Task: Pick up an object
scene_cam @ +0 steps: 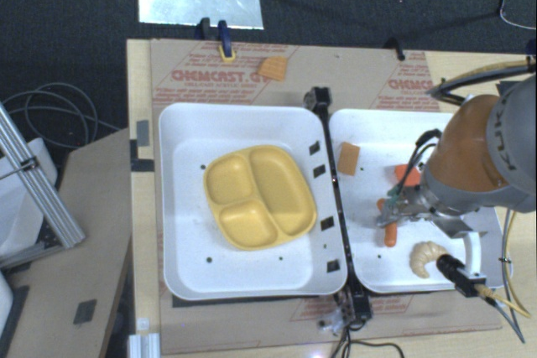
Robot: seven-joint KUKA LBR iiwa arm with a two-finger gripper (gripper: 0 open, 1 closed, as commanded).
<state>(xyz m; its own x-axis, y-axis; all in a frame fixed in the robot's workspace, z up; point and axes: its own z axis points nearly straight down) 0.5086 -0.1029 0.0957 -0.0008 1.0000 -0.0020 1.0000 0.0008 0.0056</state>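
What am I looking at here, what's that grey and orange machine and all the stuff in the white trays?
It is a robot arm, seen from one camera fixed above a bench and looking down at a slant. The arm reaches in from the picture's right. Its tool hangs low over the right bin. Whether it grips anything cannot be told from here. In that bin lie an orange block, a carrot-like stick just under the tool, a red piece and a croissant. The left bin holds a yellow divided plate. Another orange piece lies on the cardboard behind the bins.
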